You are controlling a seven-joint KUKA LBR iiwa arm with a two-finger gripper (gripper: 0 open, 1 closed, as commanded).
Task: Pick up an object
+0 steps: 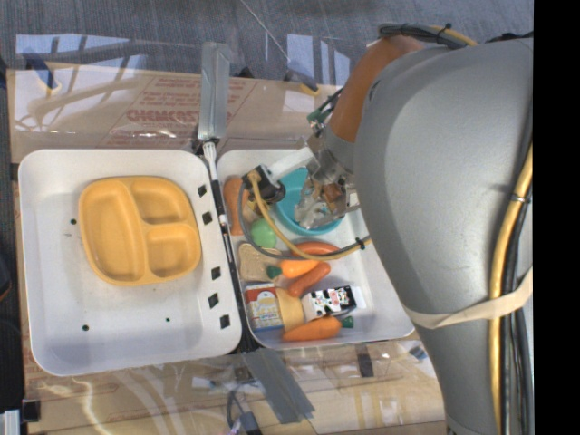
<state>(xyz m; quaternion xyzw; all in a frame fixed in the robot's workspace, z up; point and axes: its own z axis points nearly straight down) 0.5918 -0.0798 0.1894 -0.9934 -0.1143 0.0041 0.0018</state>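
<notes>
My gripper [322, 205] hangs low over the right bin [385, 320], directly above a teal bowl [294, 208]. The big grey arm covers much of that bin's right side. Around the bowl lie toy foods: a green round piece [264, 235], an orange carrot [299, 267], another carrot [311, 330] at the front, a sausage-like piece [310, 279], a small carton with a cow print [328, 303] and a little labelled box [263, 307]. An orange-brown piece [233, 203] lies along the bin's left wall.
The left bin [54, 324] holds a yellow divided plate [139, 227]. A yellow cable [272, 229] loops across the right bin's objects. A grey bar [213, 98] stands at the back between the bins.
</notes>
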